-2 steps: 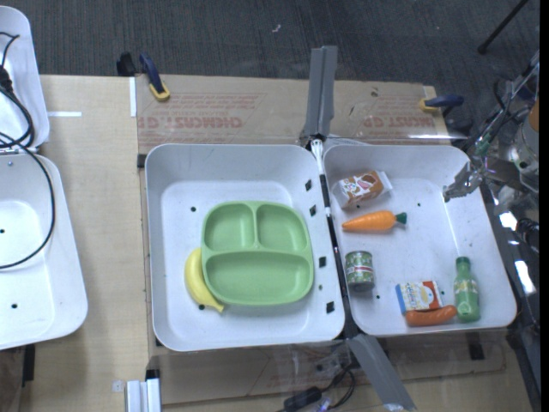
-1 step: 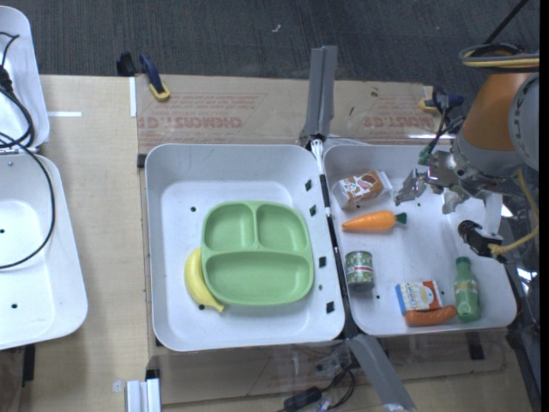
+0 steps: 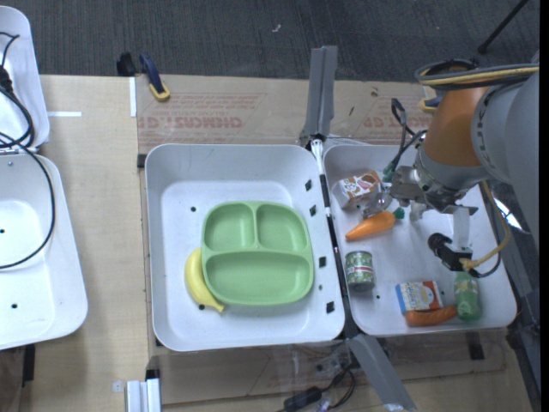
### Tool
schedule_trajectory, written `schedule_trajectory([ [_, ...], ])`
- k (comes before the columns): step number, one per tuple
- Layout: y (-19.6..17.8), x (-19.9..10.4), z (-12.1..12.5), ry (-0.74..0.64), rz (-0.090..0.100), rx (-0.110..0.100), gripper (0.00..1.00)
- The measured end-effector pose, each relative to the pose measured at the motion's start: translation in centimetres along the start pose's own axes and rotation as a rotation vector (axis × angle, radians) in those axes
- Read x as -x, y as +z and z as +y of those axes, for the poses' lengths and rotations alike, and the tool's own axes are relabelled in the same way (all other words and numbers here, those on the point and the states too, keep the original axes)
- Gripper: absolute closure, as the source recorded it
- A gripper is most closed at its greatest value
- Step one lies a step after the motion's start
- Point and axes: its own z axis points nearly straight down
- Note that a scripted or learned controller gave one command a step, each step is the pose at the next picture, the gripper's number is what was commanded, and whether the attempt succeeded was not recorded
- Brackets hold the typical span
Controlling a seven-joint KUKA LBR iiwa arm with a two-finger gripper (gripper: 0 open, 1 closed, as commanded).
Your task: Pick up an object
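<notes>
Down low in the right white plastic bin (image 3: pixel 399 260), near its far left corner: the grey tool (image 3: pixel 401 197) on the end of the arm. Cannot tell how far open, or whether anything is in it (too dark and too small there).

Just beside the tool, on its near-left side: an orange toy carrot with a green top (image 3: pixel 374 224). Lying flat, pointy end to the near left, green end to the far right, almost under the tool. Probably the easiest thing to grab, with a squeeze across its thin middle rather than along its length.

Just left of the tool, a small white packet with a red picture (image 3: pixel 356 187), close enough to get bumped. Nearer in the same bin, well apart from the tool: a small round tin (image 3: pixel 359 268).
</notes>
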Motion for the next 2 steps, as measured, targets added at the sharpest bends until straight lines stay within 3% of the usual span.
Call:
schedule_trajectory([
  [1,-1.0,0.1,0.0,0.003,-0.001,0.001,1.0],
  [2,-11.9,-5.2,1.3,0.059,-0.001,0.002,1.0],
])
